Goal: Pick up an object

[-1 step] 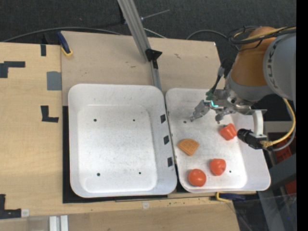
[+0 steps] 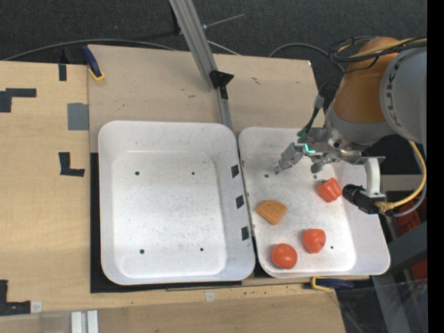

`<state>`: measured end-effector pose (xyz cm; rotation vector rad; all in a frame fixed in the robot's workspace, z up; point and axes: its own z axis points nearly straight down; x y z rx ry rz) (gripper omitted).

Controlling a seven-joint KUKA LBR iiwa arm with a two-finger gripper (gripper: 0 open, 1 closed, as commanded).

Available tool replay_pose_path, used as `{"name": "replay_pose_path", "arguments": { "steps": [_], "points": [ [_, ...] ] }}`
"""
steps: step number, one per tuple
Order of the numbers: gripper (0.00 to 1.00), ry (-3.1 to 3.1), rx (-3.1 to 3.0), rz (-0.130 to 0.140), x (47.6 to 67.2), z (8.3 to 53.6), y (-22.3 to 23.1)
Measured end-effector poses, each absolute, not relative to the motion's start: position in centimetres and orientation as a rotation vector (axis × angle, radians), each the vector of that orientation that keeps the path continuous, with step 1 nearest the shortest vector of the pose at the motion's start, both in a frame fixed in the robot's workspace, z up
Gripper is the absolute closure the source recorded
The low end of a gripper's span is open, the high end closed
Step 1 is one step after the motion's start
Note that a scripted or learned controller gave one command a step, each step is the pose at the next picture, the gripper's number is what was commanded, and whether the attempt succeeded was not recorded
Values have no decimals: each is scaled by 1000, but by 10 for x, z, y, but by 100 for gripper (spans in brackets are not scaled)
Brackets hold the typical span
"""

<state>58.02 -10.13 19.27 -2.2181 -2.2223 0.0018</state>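
Pale plywood bench (image 2: 159,82) carries two white bins; the right bin (image 2: 368,255) holds two tomatoes (image 2: 284,255) (image 2: 313,240), a waffle piece (image 2: 271,211) and an orange block (image 2: 329,189). The gripper (image 2: 300,159) hovers above, fingers spread, gripping nothing.

Pale wooden bench (image 2: 166,89) under a slanting metal pole (image 2: 198,37), dark carpet (image 2: 277,12) behind

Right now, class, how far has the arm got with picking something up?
Done: the gripper is over the right bin. In hand: nothing shows between its fingers. Left: the whole pick; the waffle, two tomatoes and a red piece lie in the bin.
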Motion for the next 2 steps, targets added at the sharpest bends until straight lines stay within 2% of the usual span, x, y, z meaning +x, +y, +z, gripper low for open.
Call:
{"name": "replay_pose_path", "arguments": {
  "steps": [2],
  "points": [
    [0, -2221, -2218, 5, 579, 88, -110]
  ]
}}
